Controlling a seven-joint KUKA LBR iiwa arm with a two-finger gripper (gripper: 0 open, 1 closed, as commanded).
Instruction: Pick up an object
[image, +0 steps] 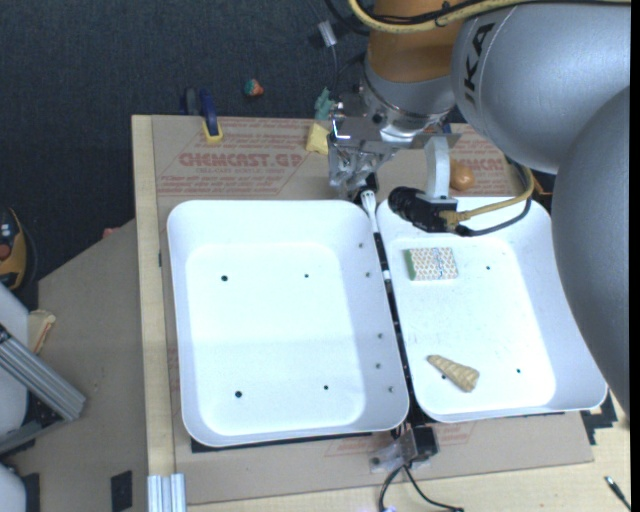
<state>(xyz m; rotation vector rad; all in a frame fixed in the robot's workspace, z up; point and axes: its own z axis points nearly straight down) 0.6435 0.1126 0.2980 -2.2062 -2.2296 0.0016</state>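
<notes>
1. Two shallow white bins are shown side by side on a printed cardboard sheet (240, 160): the left bin (270, 330) and the right bin (500, 310). Their inner rims are set against each other down the middle of the view.
2. The gripper (352, 178) is carried below the orange-banded wrist of the grey arm (540, 80). It is placed over the far end of the seam between the bins, just behind their far rims. Whether it is apart or together cannot be told from this slant.
3. A patterned square (431, 263), pale with fine coloured dots, is laid flat in the far half of the right bin. It is found near the inner rim and well apart from the gripper.
4. A tan cone-shaped piece (455, 372) is laid on its side in the near half of the same bin. Its narrow end is turned toward the left bin, and it is kept well apart from the patterned square.
5. An orange ball (461, 177) is seen at the far rim of the right bin, beside the wrist. Whether it is inside or behind the rim cannot be told.
6. A blue-and-yellow clamp (208, 115) is fixed at the far edge of the cardboard sheet, to the left of the gripper.
</notes>
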